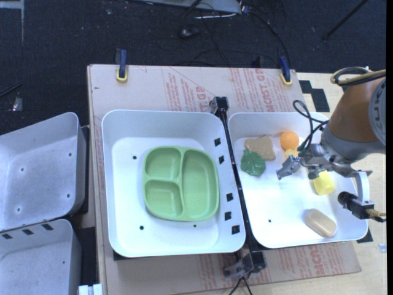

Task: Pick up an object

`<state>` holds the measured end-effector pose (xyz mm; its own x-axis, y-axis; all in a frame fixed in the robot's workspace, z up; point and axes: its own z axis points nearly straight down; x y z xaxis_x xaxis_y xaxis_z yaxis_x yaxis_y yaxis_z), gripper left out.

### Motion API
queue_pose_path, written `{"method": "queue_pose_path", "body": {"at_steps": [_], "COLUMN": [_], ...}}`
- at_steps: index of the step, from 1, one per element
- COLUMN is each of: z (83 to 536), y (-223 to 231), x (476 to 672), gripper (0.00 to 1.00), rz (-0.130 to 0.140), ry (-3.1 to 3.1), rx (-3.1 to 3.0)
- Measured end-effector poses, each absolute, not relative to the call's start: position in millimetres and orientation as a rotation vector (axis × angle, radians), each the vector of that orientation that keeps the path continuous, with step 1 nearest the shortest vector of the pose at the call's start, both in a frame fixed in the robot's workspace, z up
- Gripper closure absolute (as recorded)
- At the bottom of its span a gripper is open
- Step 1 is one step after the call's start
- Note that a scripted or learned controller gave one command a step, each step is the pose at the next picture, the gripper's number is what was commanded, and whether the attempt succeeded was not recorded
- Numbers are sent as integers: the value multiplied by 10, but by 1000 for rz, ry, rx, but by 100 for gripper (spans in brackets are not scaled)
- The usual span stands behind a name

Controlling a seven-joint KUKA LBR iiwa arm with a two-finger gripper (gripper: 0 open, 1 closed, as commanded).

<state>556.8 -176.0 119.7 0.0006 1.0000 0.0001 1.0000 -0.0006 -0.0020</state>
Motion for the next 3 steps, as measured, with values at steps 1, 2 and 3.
{"method": "queue_pose_path", "body": {"at_steps": [1, 2, 3], "z": [1318, 1863, 2384], "y": [-1759, -1728, -1623], "x": [5572, 5677, 5680], "gripper": [100, 100, 100], "rz": [0, -2, -2], "ry": [-2221, -2227, -2227], "rx": [-2223, -2221, -2220]}}
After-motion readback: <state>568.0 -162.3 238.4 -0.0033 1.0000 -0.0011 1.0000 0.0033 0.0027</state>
